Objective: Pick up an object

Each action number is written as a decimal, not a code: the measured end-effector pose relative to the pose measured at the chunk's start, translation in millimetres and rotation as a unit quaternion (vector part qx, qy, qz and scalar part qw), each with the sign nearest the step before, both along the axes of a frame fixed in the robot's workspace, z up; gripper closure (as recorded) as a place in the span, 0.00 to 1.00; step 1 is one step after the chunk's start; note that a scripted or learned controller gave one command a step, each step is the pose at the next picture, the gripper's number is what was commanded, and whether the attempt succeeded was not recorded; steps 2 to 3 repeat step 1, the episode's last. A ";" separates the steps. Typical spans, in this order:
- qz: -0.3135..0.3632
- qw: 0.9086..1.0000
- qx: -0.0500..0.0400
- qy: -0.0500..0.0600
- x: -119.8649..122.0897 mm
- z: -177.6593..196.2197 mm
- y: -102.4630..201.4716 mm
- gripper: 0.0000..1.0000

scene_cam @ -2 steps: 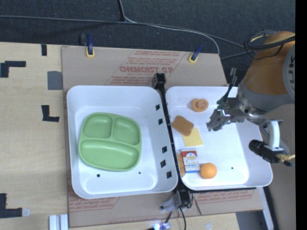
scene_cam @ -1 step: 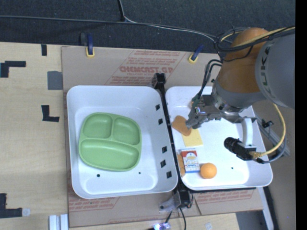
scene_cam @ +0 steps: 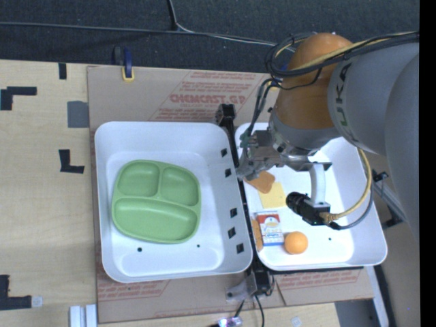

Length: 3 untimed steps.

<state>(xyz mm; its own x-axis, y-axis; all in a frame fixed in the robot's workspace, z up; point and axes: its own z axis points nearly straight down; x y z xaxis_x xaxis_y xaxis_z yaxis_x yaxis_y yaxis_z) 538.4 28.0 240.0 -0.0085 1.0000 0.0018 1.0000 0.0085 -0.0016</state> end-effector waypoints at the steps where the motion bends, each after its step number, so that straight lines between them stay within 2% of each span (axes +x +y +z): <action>1: 0.000 1.000 0.000 0.000 17.0 -3.7 54.0 1.00; 3: 0.000 1.000 0.000 0.000 17.0 -3.7 54.0 1.00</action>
